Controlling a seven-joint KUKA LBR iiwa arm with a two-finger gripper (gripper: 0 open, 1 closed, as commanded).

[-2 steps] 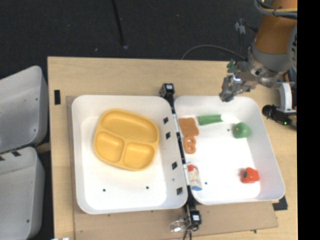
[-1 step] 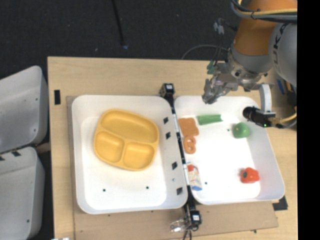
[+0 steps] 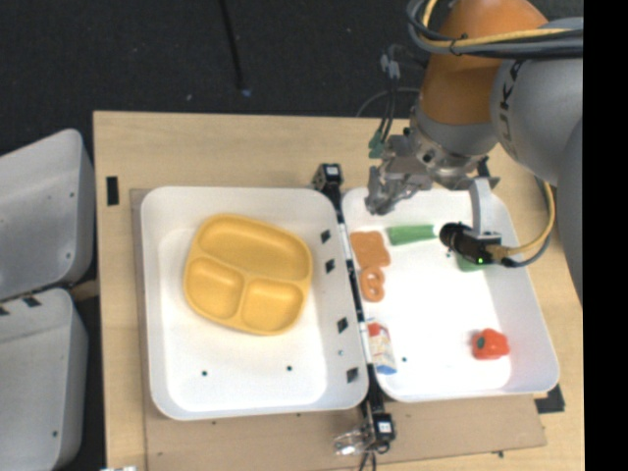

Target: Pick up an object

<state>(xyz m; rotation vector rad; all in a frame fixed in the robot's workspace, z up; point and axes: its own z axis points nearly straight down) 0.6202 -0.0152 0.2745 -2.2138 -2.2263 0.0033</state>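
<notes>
My gripper (image 3: 379,201) hangs over the back left corner of the right bin (image 3: 510,361), its tips just above and behind an orange flat piece (image 3: 370,248). Nothing shows between its tips. A green bar (image 3: 409,234) lies just right of the gripper. A small orange ring-shaped piece (image 3: 372,285) lies below the flat piece. A red-orange object (image 3: 491,343) sits near the right bin's front right. A small tube with a blue end (image 3: 381,347) rests along the bin's left wall.
The left bin (image 3: 167,361) holds a yellow divided plate (image 3: 247,273) in its middle. A divider with black clips (image 3: 345,292) separates the bins. A small green item (image 3: 473,262) shows beside the wrist's black block.
</notes>
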